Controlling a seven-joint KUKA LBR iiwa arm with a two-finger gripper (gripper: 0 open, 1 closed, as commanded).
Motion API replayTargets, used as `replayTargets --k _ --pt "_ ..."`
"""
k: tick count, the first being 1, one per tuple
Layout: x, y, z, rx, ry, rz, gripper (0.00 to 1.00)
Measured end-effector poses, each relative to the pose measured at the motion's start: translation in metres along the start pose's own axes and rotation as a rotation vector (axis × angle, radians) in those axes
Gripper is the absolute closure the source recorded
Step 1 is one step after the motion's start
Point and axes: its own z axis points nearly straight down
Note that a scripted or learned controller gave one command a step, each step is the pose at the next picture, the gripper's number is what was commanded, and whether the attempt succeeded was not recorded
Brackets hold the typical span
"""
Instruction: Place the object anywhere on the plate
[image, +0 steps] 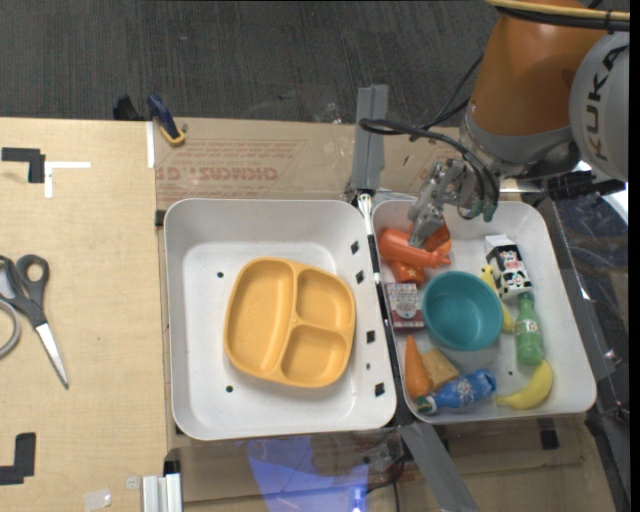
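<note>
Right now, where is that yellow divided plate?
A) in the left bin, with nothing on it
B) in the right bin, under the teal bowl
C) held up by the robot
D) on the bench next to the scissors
A: the yellow plate lies flat in the left bin, its three compartments bare.

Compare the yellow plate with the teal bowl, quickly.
The yellow plate lies alone in the left bin; the teal bowl sits crowded among toys in the right bin. The plate is shallow, rounded-square and split into three compartments; the bowl is round, deeper and undivided. The plate looks wider. Both sit upright.
</note>
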Motion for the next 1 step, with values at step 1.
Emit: replayTargets --k 1 --pt "0.0539 0.0337 0.0153 -0.001 0.001 -0.148 1.0"
